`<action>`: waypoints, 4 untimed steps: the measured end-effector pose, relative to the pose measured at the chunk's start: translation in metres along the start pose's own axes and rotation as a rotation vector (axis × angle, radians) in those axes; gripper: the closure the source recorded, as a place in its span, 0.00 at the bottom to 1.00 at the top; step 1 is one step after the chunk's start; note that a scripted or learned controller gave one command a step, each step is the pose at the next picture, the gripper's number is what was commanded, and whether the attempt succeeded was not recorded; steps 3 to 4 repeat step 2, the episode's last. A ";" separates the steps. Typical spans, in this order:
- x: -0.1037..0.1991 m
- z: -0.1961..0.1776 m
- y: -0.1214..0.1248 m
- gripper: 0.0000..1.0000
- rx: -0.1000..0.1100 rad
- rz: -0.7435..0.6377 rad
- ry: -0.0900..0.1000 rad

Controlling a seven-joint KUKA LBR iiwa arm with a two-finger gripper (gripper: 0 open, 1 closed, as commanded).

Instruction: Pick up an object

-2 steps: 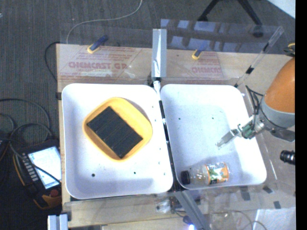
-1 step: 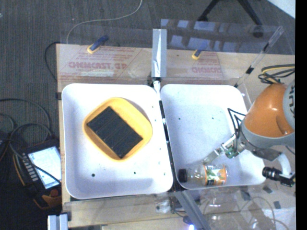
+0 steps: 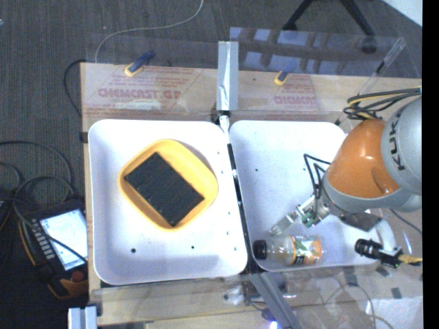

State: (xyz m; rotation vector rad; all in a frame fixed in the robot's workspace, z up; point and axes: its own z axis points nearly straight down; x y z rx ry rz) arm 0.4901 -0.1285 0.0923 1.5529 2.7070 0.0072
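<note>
A small clear bottle (image 3: 293, 249) with a black cap and an orange label lies on its side at the front edge of the right bin (image 3: 274, 156). My gripper (image 3: 285, 224) hangs low over that bin, just above and behind the bottle, pointing to the left. I see nothing held in it. A yellow dish (image 3: 199, 166) sits in the middle of the left bin (image 3: 110, 142), with a flat black square pad (image 3: 164, 187) lying in it.
The arm's orange band (image 3: 360, 166) and grey wrist cover the right part of the right bin. A raised divider (image 3: 233, 177) separates the two bins. A tablet (image 3: 65, 235) and cables lie on the floor to the left.
</note>
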 end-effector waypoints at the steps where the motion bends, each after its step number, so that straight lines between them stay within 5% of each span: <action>1: -0.038 -0.013 -0.030 0.00 0.019 0.333 0.013; 2: -0.071 -0.017 -0.048 0.00 0.017 0.348 0.013; 4: -0.071 -0.017 -0.048 0.00 0.017 0.348 0.013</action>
